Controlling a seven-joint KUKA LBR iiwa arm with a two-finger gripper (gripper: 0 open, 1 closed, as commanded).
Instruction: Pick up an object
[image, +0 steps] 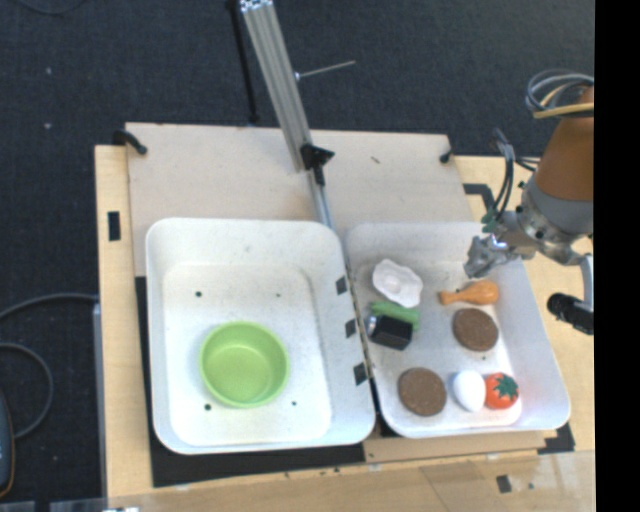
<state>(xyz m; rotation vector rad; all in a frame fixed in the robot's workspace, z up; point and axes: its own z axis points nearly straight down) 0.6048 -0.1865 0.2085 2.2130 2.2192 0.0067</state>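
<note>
1. right bin (540, 345) is crowded along its near rim; its far strip lies bare.
2. gripper (484, 256), grip state unreadable, hovers just above the chicken drumstick (472, 294).

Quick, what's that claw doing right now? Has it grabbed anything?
Claw: over the right bin, just above the orange chicken-leg toy. Nothing visibly held; open or shut cannot be told.

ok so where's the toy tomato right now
In the camera view, the toy tomato sits in the near right corner of the right bin, touching the white egg on its left, with a brown patty just beyond it.
</note>
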